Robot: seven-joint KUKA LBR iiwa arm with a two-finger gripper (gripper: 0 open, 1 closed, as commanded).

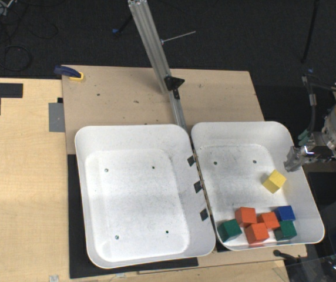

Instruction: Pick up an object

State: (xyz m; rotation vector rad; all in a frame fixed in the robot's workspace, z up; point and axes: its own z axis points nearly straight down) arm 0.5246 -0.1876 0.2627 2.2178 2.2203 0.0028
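The right bin (pixel 232 135) holds a yellow block (pixel 274 181) near its right wall. Along its front edge lies a cluster of blocks: orange blocks (pixel 256 223), a blue block (pixel 285 213) and two green blocks (pixel 229 230). My gripper (pixel 297 157) sits at the right bin's right rim, just up and right of the yellow block, with nothing visibly between its fingers. Only part of the arm shows at the right edge.
The left bin (pixel 134 195) lies beside the right one, with black clips (pixel 196 186) along the shared rim. A slanted aluminium bar (pixel 156 57) rises behind the bins. A blue-and-yellow tool (pixel 69 73) rests at the board's far left corner.
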